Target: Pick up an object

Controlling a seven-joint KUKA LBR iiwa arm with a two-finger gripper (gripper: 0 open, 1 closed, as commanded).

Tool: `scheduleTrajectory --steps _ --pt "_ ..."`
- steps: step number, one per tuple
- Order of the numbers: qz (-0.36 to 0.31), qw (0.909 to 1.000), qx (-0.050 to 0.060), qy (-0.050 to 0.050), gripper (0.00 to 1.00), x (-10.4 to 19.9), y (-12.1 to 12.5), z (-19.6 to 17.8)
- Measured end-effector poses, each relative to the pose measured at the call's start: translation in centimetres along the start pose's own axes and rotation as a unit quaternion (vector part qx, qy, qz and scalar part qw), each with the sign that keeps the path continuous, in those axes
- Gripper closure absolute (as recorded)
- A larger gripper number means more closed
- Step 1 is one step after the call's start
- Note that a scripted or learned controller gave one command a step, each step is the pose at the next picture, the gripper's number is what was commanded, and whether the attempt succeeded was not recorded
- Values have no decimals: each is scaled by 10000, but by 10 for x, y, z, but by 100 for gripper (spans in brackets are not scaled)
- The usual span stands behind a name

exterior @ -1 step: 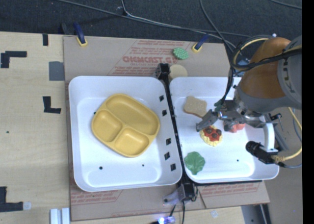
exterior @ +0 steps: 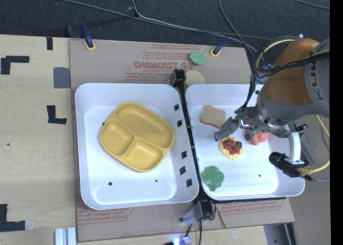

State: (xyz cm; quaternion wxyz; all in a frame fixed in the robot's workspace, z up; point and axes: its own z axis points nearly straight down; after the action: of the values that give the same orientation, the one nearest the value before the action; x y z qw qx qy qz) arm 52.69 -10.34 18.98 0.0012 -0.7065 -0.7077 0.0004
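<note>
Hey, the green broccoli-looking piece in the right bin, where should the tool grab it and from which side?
Likely straight from above, closing across the middle of the green piece. It lies flat on the right bin's floor, apart from the other items, though near the bin's left wall.

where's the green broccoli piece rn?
In the camera view, the green broccoli piece lies in the right bin, near its front-left corner by the divider, just below and left of the small pizza toy.
</note>
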Motion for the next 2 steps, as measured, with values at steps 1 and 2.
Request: scheduleTrajectory --steps 1,2 --pt "4 10000 17 -3 0 6 1 45" --pt "1 10000 -31 -8 0 5 4 103"
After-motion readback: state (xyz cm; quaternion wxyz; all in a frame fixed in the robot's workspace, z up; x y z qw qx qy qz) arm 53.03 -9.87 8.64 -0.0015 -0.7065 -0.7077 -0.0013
